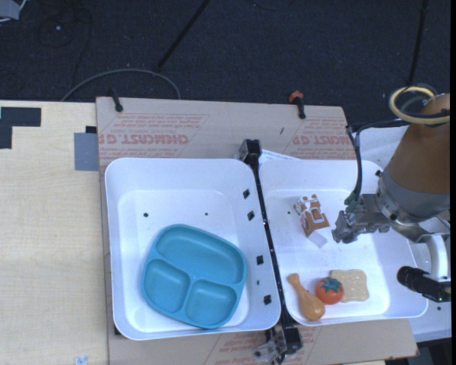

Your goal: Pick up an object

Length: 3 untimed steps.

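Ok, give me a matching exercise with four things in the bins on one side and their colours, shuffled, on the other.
Things:
1. divided plate
2. toy tomato
3. toy chicken drumstick
4. toy bread slice

Colours:
A. red
B. pale beige
C. blue
D. tan-orange

Pairs: 1-C, 2-A, 3-D, 4-B

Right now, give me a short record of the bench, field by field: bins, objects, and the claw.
left bin: blue divided plate
right bin: brown-and-white toy, chicken drumstick, tomato, bread slice
tomato: touching bread slice, beside drumstick
claw: over right bin, right of brown-and-white toy
claw state: cannot tell
grasp: nothing seen held
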Tool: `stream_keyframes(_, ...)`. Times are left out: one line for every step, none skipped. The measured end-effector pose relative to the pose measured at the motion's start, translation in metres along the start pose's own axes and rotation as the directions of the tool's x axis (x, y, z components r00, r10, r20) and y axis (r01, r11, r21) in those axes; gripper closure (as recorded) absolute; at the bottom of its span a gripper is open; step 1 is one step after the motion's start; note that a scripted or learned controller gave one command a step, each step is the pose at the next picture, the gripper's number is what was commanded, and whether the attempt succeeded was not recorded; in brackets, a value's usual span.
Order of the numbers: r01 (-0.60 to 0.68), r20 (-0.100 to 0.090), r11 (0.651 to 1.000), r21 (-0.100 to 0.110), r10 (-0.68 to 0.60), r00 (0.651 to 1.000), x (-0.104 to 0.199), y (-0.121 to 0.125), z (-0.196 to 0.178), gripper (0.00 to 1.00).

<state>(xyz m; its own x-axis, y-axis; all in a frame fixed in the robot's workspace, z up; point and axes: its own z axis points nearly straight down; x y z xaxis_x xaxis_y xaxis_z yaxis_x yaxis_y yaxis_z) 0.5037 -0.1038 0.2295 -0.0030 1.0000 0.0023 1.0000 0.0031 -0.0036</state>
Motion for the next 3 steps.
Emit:
stream_keyframes(0.001, -0.001, 1.000, 0.001, -0.001, 1.000, 0.046, 0.002, -0.001, 1.00)
stream_keyframes(0.001, 0.001, 1.000, -0.001, -0.001, 1.000, 0.094, 0.012, -0.009, 1.00)
stream_keyframes(0.002, 0.000, 1.000, -0.001, -0.002, 1.000, 0.148, 0.023, -0.015, 1.00)
